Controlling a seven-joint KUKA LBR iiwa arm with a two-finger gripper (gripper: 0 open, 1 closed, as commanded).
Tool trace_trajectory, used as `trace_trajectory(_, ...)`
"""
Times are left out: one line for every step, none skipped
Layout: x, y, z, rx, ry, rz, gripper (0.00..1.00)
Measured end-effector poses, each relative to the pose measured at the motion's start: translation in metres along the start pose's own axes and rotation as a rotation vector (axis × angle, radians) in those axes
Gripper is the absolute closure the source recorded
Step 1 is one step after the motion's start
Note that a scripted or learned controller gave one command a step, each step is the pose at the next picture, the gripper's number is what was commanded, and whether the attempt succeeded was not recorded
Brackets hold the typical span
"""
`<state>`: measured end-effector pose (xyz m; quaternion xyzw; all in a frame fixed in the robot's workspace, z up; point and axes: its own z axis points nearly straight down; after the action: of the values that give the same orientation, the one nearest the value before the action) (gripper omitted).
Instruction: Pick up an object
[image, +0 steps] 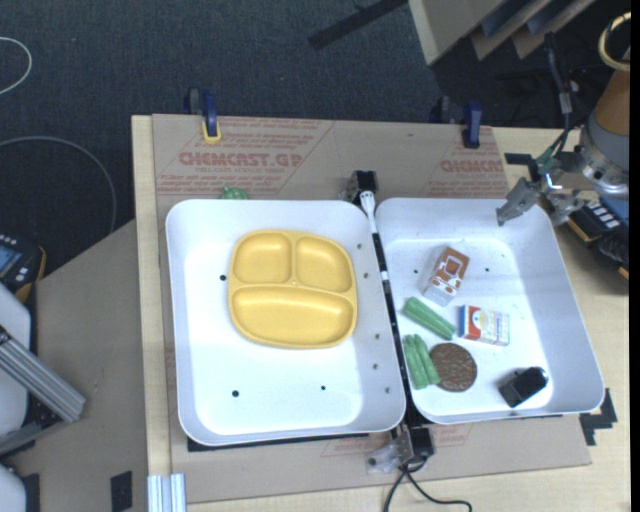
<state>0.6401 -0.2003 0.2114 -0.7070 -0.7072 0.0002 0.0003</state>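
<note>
The right bin (565, 300) holds several small items: an orange and white box (447, 274), a green pod (428, 318), a second green piece (419, 361), a brown round disc (456, 366), a white packet with blue and red print (484, 325), and a black block (523, 385). My gripper (533, 207) hangs over the bin's far right rim, well above and behind all of them. Its fingers (514, 204) are spread open with nothing between them.
In the left bin (182, 300) lies a yellow divided plate (294, 288). A small green scrap (234, 193) rests on the cardboard behind that bin. Blue clamps (209, 113) hold the board's far edge. Cables and black gear crowd the right side.
</note>
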Motion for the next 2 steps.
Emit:
trace_trajectory(0.048, -0.035, 0.103, -0.017, -0.005, 0.0, 0.0)
trace_trajectory(0.137, -0.081, -0.041, -0.017, 0.003, -0.009, 0.0)
